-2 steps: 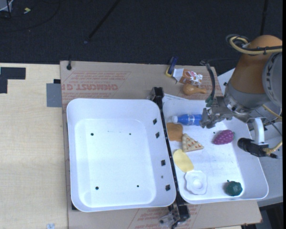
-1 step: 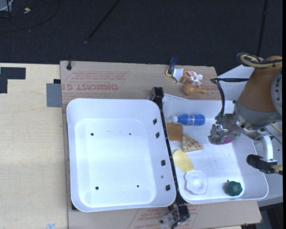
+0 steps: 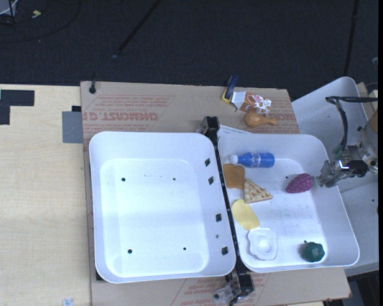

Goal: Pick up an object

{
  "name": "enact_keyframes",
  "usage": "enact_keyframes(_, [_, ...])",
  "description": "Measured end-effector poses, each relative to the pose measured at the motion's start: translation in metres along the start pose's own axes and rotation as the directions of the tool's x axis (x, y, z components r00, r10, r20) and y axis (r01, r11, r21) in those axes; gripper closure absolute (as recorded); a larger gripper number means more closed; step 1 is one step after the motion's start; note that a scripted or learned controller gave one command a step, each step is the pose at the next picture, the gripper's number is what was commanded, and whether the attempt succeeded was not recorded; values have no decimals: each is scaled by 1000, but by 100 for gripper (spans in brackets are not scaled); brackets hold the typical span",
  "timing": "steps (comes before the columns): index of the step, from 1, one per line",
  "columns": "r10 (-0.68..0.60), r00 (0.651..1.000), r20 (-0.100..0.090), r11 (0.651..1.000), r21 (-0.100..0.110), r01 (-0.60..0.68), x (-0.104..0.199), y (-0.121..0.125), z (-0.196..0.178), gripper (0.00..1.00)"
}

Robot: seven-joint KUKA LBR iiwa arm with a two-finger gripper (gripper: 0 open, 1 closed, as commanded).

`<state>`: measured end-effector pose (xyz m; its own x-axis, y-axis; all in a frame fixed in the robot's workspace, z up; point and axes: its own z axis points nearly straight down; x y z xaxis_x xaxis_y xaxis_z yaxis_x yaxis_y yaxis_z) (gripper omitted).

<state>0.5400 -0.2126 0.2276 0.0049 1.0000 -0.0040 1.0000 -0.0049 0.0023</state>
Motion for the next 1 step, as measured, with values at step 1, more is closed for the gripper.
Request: enact_keyframes(1, [-11,1000,-2,1000,-6,11,33,95,-45,100])
